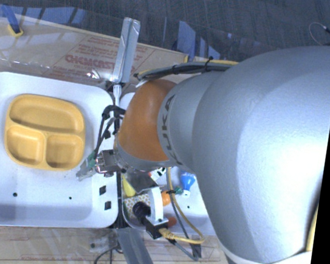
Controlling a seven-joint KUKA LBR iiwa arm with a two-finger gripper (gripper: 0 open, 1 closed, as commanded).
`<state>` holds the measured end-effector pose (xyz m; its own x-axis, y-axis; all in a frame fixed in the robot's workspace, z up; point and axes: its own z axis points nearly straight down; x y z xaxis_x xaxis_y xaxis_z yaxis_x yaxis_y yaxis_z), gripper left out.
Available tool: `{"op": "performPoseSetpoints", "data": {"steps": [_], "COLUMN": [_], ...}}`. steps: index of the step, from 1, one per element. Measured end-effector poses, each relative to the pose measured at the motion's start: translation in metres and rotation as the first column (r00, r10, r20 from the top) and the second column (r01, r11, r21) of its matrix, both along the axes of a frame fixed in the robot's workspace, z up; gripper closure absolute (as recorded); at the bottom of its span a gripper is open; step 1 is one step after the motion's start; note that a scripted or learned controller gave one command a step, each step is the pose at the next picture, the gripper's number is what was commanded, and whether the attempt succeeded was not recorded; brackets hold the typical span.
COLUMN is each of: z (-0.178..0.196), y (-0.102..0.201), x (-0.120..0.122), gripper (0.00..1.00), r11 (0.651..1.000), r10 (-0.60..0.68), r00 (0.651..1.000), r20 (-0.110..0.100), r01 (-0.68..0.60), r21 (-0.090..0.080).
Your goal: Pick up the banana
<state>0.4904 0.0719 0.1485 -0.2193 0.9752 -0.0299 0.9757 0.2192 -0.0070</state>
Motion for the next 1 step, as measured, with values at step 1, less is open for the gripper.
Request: {"op": "performPoseSetpoints", "data": {"steps": [1], "z": [0.0518], "y": [0.0019], "x": [-0.0143], "gripper": [0.0], "r11": [0.992], "r10": [-0.126], "r00": [0.992], "r20": [-0.003], "r01": [0.126], "r21": [0.029]}}
